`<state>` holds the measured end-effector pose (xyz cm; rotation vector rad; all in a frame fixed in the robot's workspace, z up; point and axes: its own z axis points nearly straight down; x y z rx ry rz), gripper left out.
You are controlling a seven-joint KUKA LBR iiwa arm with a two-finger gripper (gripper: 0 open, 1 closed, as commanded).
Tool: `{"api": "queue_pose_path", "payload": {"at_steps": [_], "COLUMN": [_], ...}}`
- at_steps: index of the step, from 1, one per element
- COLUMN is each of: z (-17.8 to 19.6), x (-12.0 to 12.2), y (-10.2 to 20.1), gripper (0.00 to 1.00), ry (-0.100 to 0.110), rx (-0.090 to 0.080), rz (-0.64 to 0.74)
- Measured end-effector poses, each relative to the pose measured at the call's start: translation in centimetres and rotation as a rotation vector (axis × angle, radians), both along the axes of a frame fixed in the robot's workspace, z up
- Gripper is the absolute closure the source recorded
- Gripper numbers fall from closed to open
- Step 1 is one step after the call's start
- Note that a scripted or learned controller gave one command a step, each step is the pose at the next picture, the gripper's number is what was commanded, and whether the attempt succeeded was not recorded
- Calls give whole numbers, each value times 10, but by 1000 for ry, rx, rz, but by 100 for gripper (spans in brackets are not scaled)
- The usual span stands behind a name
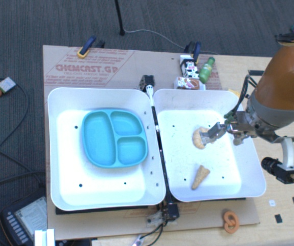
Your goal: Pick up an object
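End effector [212, 132] low in right bin [249, 186], fingers closed on round tan pastry [199, 138] nr bin centre. Cone [200, 177] lies loose nearer, apart. Blue divided plate [115, 138] in left bin [64, 188].

I see the bench [85, 68] topped with a brown board printed in red lettering. On it sit two white bins side by side, the left bin [54, 137] and the right bin [249, 181], their inner rims touching. Along the far edge lie a blue-and-yellow clamp [87, 46] at left, and a green bottle [206, 70] beside a small printed packet [189, 75]. At the near right lies an orange ring-shaped piece [231, 221].
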<state>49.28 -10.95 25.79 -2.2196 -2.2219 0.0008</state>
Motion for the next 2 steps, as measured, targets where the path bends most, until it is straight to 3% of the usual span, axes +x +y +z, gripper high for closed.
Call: {"api": "queue_pose_path", "payload": {"at_steps": [1, 2], "z": [-123, -171], "x": [1, 45], "y": [-28, -9], "gripper": [0, 0], "ry": [2, -3], "rx": [0, 0], "rz": [-2, -1]}}
